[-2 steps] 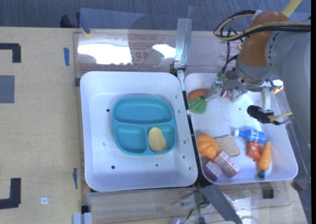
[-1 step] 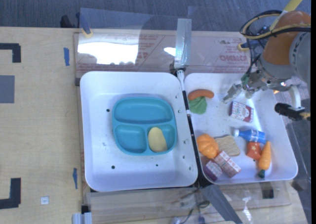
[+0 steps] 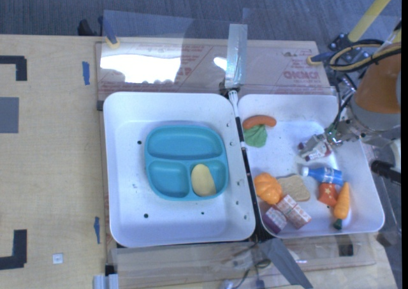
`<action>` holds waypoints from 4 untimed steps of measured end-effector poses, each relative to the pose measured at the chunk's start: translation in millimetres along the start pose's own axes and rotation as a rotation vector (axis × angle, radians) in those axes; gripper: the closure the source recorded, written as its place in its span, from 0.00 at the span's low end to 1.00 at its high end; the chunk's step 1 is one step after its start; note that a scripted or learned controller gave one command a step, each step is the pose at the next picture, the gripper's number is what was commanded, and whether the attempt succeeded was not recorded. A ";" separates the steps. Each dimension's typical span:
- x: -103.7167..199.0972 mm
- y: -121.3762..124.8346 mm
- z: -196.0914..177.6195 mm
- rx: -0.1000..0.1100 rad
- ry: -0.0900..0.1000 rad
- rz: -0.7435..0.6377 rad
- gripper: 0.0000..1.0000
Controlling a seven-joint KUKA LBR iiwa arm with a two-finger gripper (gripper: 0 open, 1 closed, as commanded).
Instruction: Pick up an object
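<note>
A pale wooden worktop (image 3: 51, 173) is seen on the left, marked with black tape corners and small blue tape strips. Next, the left bin (image 3: 121, 217) is found, and in it a blue divided tray (image 3: 182, 147) is laid flat. A yellow potato-shaped toy (image 3: 203, 180) is seated in the tray's lower right compartment; the other two compartments are bare.

Across the divider, the right bin (image 3: 366, 217) is crowded. Near its upper left, an orange sausage-like piece (image 3: 259, 120) is laid just above a green leafy piece (image 3: 255, 135), the two touching. Lower down, an orange pepper-like toy (image 3: 268, 188) is set beside a slice of toast (image 3: 294, 187), with a purple piece (image 3: 275, 219) and a pinkish boxy block (image 3: 295, 210) below them, close together. Further right, a small blue-and-white bottle (image 3: 320, 173) is laid on its side, a red tomato-like toy (image 3: 327, 194) is placed under it, and a carrot (image 3: 342, 202) is stood beside that, green end toward the bin's lower rim.

At the bin's upper right, the pincer (image 3: 319, 145) is lowered among the toys, above the bottle. Whether it is spread or closed cannot be told, and nothing is plainly seen gripped. The grey arm (image 3: 376, 90) with its orange band is carried in from the right.
</note>
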State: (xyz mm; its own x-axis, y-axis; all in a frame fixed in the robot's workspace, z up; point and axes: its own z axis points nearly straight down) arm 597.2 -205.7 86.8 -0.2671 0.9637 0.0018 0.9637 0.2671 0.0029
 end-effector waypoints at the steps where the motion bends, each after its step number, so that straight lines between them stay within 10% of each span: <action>1: -0.5 1.7 -10.9 -0.006 -0.003 0.001 1.00; 2: 91.8 61.9 -15.3 -0.002 -0.001 0.127 1.00; 3: 71.8 86.9 -7.2 0.006 -0.002 0.122 1.00; 4: 154.9 118.8 -104.4 -0.012 -0.002 0.122 1.00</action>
